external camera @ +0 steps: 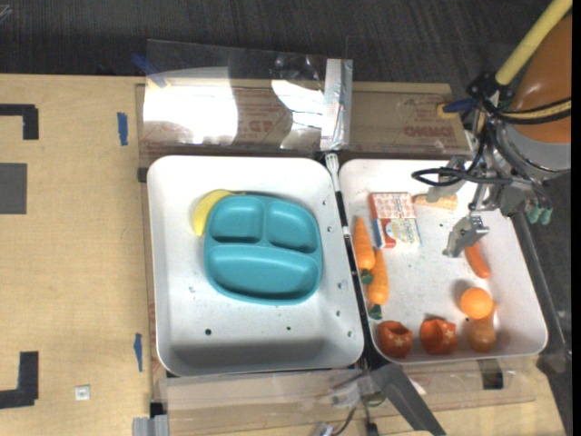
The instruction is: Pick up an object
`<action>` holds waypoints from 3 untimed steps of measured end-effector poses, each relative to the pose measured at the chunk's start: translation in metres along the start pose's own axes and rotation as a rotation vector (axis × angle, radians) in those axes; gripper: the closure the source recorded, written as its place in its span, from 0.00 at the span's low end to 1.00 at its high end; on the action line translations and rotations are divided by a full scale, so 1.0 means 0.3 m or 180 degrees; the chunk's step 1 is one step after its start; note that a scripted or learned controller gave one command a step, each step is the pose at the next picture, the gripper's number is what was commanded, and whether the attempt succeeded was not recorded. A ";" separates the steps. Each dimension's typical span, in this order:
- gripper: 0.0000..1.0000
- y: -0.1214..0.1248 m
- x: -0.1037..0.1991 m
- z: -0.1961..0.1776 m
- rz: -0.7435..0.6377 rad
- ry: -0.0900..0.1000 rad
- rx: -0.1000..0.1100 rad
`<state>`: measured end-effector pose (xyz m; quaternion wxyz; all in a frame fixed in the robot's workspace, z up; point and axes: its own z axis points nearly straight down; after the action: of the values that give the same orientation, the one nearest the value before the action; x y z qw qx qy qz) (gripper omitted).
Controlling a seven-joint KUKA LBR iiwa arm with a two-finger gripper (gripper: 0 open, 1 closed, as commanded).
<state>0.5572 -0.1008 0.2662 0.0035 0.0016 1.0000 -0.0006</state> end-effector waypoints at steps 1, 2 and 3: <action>0.00 0.023 -0.164 0.493 0.0146 0.0045 -0.0010; 0.00 0.015 -0.185 0.562 0.0290 -0.0060 -0.0005; 0.00 0.021 -0.136 0.554 0.0692 -0.0104 -0.0013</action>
<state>0.5993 -0.0948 0.1004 0.0198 0.1100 0.9937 0.0019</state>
